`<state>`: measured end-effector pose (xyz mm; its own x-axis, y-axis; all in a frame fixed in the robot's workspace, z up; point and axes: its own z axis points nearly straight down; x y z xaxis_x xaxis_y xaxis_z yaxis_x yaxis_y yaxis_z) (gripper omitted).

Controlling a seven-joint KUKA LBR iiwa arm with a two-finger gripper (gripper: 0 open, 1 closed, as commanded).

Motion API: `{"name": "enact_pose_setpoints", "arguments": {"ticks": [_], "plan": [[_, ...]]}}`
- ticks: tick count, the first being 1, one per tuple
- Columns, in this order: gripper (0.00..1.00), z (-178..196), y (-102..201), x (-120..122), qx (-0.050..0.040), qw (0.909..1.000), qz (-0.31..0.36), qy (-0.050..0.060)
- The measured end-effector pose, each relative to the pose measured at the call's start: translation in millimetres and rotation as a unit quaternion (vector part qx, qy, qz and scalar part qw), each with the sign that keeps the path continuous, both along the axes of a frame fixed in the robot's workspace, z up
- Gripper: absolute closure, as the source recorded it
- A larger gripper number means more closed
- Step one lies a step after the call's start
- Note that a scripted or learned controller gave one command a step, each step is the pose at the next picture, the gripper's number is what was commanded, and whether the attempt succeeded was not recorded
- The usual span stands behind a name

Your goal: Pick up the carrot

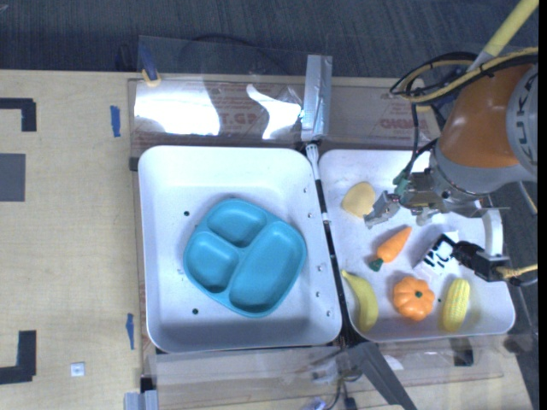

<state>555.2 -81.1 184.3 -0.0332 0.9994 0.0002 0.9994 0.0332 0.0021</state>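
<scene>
The toy carrot (394, 245) lay near the middle of the right-hand white bin (385, 171), tilted, its green top toward the lower left and its orange tip toward the upper right. The robot's claw (383, 210) hung just above it in the frame, close to the carrot's tip. The carrot was not seen within the claw's grasp, and whether the claw was released or clenched could not be told from this angle. The grey arm (491, 131), with its orange band, reached in from the right over the bin's far corner.

A pale yellow, lemon-like piece (359, 199) sat just left of the claw, near the bin's left wall. Along the near side of the same bin lay a banana (364, 301) at the left, a small orange pumpkin (413, 298) beside it and directly below the carrot, and a yellow corn cob (455, 304) to the right, all apart from the carrot.

In the left-hand white bin (171, 173) rested a blue three-compartment plate (246, 255), set at an angle. Both bins stood side by side on the pale wooden worktop (68, 229).
</scene>
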Motion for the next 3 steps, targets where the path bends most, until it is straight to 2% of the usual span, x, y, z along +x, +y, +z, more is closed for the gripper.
{"name": "enact_pose_setpoints", "arguments": {"ticks": [1,2,3], "plan": [[0.00,-82.8,-35.4,-37.9,0.0000,1.0000,-0.010,0.001],[0.00,-97.7,-51.6,-46.4,0.0026,0.9991,-0.043,0.000],[1.00,-89.2,-53.2,-44.7,0.0009,0.9990,-0.044,-0.002]]}}
